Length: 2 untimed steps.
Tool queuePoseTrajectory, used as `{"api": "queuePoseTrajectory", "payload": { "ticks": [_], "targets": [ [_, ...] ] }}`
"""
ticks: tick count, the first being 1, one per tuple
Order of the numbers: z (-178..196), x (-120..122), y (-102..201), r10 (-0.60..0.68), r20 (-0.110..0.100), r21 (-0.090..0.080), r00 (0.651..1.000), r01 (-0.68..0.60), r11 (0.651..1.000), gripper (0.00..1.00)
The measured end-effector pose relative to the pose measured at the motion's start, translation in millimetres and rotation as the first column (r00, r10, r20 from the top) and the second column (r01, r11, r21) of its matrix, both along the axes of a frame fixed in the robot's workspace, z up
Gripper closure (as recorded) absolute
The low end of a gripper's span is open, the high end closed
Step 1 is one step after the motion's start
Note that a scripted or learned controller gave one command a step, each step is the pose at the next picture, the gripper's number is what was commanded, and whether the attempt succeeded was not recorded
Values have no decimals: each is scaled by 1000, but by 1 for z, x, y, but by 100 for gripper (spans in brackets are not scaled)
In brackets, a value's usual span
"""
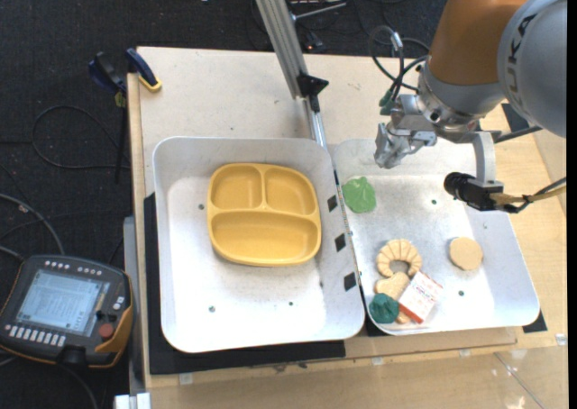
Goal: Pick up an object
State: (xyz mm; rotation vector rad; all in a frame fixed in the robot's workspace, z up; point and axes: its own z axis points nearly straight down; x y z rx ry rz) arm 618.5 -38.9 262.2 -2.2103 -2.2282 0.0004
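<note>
Two bins sit below us; our gripper (389, 157) hovers over the right bin's (505, 245) far edge, and we cannot tell its grip state. Just below-left of it lies a green object (359, 195).

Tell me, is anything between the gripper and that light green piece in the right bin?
Nothing visible. The gripper hangs over the right bin's top edge, with bare white floor between it and the green piece. The pretzel lies farther down.
</note>
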Motion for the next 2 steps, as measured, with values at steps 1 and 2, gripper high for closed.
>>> {"api": "queuePoseTrajectory", "payload": {
  "ticks": [1,2],
  "targets": [
    [-9,-5,61,1,0,0,1000,-1,1000,100],
    [-6,-13,117,1,2,0,1000,-1,1000,100]
  ]
}}
